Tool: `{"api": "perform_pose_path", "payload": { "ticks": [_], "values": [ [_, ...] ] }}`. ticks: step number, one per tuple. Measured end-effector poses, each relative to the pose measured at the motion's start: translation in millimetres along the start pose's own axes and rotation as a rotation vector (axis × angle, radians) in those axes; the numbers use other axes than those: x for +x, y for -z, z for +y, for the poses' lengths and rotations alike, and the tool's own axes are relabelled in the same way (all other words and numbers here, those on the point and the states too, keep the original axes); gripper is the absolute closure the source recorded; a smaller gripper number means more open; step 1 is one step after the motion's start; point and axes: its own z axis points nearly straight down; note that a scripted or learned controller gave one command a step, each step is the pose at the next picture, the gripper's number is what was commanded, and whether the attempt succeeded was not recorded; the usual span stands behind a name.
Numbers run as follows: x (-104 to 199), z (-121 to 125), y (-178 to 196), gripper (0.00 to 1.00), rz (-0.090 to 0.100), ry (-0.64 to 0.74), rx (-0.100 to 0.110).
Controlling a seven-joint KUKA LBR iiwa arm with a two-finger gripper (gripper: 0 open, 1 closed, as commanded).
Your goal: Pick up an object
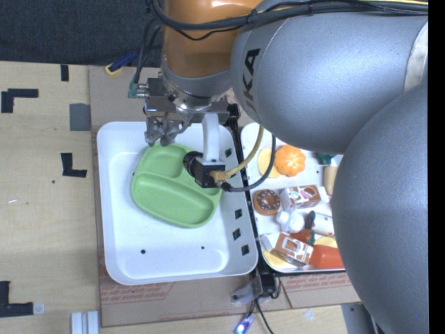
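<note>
Gripper [161, 135], finger state indiscernible, hangs over the left white bin [118, 242]; the green divided tray [170, 190] lies just at its 5 o'clock.

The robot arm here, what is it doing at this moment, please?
The grey arm reaches in from the right, and its pincer hangs over the far edge of a green divided tray lying in the left white bin. No object is visibly held. The right bin holds small items, among them an orange, a doughnut and a red bottle.
</note>
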Motion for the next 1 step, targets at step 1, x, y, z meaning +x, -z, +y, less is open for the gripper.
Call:
{"api": "perform_pose_path", "payload": {
  "ticks": [1],
  "values": [
    [0.4, -0.7, -1.5, 1.00, -0.010, 0.001, 0.017]
  ]
}}
